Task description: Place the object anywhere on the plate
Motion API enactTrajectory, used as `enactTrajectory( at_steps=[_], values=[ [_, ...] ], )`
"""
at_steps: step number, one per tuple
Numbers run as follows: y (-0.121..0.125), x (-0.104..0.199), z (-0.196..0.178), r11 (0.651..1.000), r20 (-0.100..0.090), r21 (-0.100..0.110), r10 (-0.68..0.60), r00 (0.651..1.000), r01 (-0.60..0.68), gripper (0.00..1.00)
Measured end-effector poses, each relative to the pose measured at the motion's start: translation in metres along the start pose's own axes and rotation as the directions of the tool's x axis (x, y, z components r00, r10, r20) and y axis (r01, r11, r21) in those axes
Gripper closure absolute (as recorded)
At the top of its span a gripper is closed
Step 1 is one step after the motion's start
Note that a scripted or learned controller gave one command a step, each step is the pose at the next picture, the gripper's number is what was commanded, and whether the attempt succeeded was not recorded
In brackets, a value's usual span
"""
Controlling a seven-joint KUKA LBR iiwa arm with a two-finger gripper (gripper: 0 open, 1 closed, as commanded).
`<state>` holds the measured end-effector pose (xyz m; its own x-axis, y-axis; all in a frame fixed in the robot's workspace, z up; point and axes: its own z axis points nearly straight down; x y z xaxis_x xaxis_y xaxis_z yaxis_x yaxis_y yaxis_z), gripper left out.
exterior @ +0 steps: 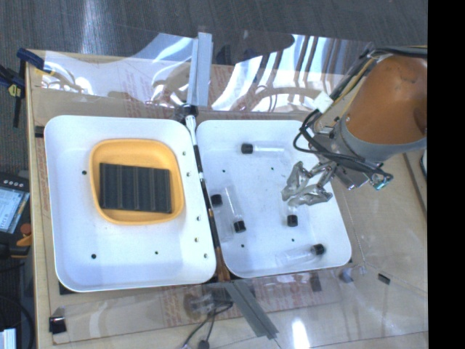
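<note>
A: Nearest the lens, bench [378,304]: pale, glossy, glare patches; a grey metal strip [251,313] lies on it below the bins. Dark carpet shows beyond the far edge.

B: Left bin [65,246]?

A: Shallow, white. Yellow plate [134,153] sits in its middle with a dark ribbed insert [136,187] on it.

B: Right bin [330,235]?

A: Several clear tubes with black caps lie scattered: one [261,149] near the far wall, one [232,211] toward the left wall, one [301,253] along the near wall. A lone black cap [292,220] sits just below the gripper [304,189].

B: Gripper state?

A: Low over the right bin, well apart from the plate. Metal fingers look spread; nothing visible between them. Orange band [389,97] above.
</note>
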<state>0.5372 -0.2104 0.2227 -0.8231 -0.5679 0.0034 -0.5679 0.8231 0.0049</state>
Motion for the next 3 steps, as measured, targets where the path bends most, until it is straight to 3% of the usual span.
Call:
enactTrajectory(
  at_steps=[1, 2, 3],
  values=[
    [0.060, 0.002, 0.075, 1.000, 0.003, 0.002, 0.021, 1.000, -0.021, 1.00],
    [0.101, -0.044, -0.043, 0.998, 0.008, 0.009, 0.068, 0.998, -0.068, 1.00],
    [0.101, -0.044, -0.042, 0.998, 0.007, 0.008, 0.068, 0.998, -0.068, 0.00]
  ],
)
